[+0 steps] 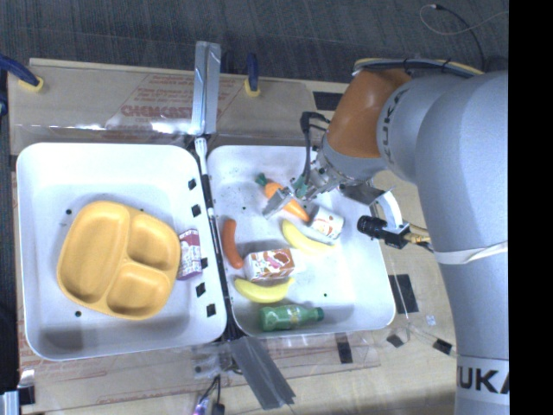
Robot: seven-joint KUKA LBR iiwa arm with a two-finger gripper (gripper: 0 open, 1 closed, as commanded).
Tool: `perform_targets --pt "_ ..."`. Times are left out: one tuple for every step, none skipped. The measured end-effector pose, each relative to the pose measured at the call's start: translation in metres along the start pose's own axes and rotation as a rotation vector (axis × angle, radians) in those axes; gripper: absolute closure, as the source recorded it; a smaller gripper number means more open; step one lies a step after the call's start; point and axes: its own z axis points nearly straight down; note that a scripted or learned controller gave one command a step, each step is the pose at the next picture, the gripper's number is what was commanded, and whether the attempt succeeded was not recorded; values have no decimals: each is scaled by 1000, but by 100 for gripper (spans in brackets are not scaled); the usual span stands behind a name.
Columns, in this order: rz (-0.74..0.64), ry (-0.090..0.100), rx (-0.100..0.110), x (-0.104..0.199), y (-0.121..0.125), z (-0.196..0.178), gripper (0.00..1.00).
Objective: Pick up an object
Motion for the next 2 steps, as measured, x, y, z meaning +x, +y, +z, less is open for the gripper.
perform_targets --pt "-4 -1 0 0 0 -10 100" --pt "35 0 0 24 47 -128 100"
